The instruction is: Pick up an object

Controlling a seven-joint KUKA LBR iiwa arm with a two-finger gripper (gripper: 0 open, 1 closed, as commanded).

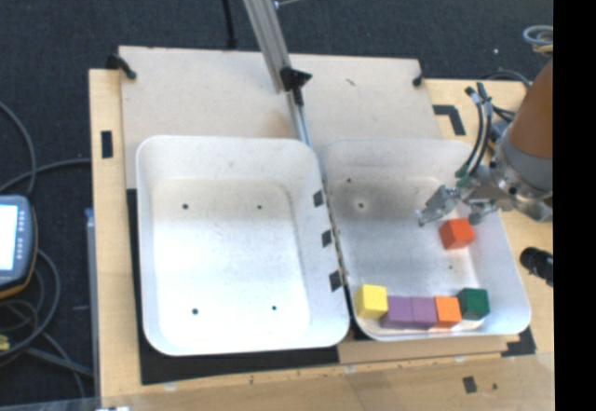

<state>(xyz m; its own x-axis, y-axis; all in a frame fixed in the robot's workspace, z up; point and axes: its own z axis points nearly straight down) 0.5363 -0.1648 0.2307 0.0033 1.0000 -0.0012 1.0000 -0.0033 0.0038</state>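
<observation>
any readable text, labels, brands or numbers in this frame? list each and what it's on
None readable.
Handheld device with a lit screen at the left edge: screen content too blurred to read.
Coloured blocks in the right bin, and the orange block near the gripper: plain faces, no markings visible.
Black tabs on the bench: no lettering visible.

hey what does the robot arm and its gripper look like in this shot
The arm enters at the right edge: an orange-brown rounded section above a grey wrist. Dark cables, some greenish, loop along its left side. Below sits the gripper, metallic grey with slim angular fingers, one light silver. No markings are legible.
</observation>
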